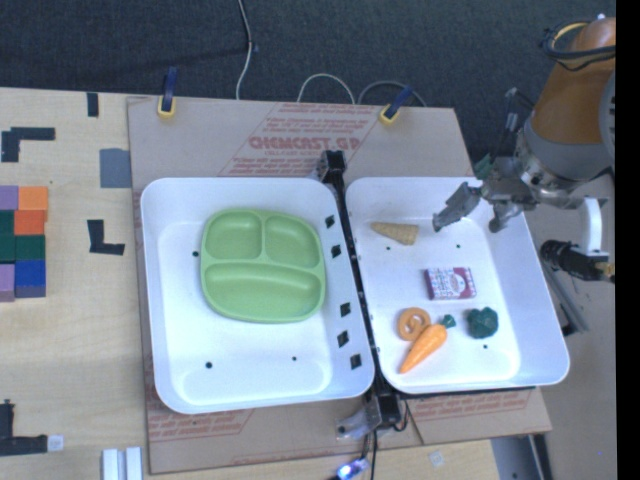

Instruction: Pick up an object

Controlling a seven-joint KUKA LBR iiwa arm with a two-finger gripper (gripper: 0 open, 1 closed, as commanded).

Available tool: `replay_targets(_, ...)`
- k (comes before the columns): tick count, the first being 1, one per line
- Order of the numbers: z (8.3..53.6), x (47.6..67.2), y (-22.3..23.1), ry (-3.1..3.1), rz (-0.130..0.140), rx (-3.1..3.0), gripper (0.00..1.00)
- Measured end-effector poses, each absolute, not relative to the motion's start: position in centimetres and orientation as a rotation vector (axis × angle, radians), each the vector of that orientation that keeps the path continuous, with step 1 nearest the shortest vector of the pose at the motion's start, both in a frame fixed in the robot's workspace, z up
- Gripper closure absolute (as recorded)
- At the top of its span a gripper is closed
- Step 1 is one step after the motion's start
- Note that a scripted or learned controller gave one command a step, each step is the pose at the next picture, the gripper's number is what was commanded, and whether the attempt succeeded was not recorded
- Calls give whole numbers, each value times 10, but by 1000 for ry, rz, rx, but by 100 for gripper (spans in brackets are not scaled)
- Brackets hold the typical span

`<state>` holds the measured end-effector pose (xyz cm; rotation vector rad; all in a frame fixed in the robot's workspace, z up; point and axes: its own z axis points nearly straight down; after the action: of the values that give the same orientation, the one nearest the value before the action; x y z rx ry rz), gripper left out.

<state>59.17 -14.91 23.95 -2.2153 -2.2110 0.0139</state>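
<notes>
- Up at the right bin's far right corner, the two-finger gripper [477,211] hangs with its dark fingers spread wide apart and nothing between them.
- Just left of it, the tan cone-shaped wafer [396,232] lies on the floor of the shallow white right bin [530,298].
- Nearer the camera sits the small maroon packet with white lettering [449,283], flat and apart from the gripper.
- Along the near side lie an orange ring-shaped pretzel [412,322], touching an orange toy carrot [426,345], and a dark green lumpy toy [483,322].
- Across the divider, the pale green sectioned plastic plate [264,266] rests in the white left bin [165,298].
</notes>
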Motion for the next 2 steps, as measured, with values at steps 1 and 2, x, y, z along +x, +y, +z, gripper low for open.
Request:
replay_targets(1,247,594,-149,-2223,2,-2219,0)
replay_targets(2,195,583,-149,-2219,6,-2218,0)
